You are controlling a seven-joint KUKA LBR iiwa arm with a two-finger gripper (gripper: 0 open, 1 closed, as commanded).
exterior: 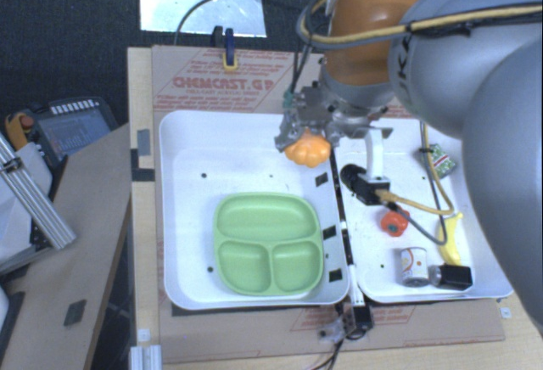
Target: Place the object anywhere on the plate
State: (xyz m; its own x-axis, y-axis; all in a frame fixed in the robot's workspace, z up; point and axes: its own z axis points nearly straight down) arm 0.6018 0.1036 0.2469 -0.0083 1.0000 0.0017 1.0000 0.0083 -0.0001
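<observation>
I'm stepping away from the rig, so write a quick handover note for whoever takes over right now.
Gripper: over the left bin's back right corner, at an orange object; whether it is gripped is unclear.
Plate: the green plate sits in the left bin's front half, nothing on it.
Done: orange object brought over the left bin.
Left: move it toward the front, over the plate, and release.

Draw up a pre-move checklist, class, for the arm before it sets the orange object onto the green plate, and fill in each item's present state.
1. Orange object sits under the gripper: ok.
2. Object firmly gripped: cannot tell.
3. Object is over the left bin, which bears the plate: ok.
4. Green plate lies flat with all three compartments free: ok.
5. Object is already above the plate: not ok, it is beyond the plate's far rim.
6. Path down to the plate is free of clutter: ok.
</observation>
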